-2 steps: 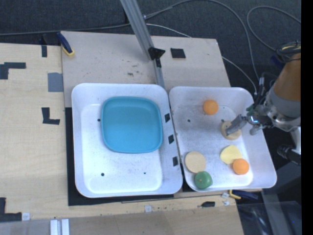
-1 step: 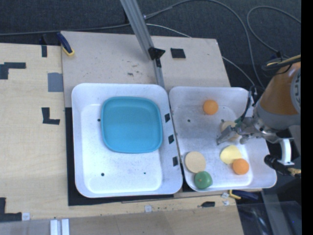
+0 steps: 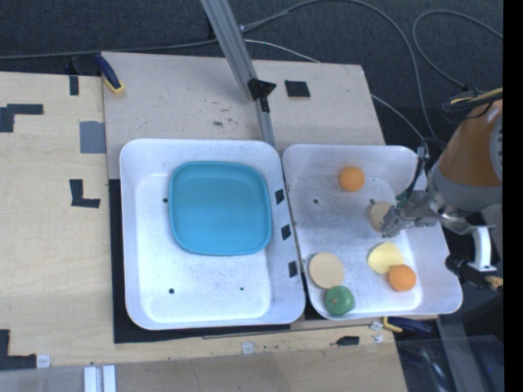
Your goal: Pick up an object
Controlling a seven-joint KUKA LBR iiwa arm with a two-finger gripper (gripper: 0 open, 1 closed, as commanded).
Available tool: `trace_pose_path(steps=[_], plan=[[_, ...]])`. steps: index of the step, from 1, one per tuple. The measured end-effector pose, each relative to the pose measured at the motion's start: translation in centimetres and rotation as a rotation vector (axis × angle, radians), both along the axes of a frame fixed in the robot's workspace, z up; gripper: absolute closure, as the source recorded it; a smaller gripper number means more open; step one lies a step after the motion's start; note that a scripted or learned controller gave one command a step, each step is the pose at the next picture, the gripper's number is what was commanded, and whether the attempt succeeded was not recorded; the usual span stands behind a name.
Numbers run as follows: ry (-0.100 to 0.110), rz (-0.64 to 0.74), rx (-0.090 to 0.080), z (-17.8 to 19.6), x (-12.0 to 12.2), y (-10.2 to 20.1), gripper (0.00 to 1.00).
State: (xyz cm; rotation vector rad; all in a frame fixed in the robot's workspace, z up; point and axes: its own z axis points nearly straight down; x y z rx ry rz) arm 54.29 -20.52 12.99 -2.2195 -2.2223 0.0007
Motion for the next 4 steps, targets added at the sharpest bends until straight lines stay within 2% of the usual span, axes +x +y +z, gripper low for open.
trace_pose_path(steps=[2,3,4], plan=[[-0.005,-0.001,-0.002,12.4,0.8,-0.2,1.00],[-0.001,-0.001,0.000,13.3,0.8,-0.2,1.00],[-0.001,0.003,0.001,13.9,2.1,4.8,1.00]])
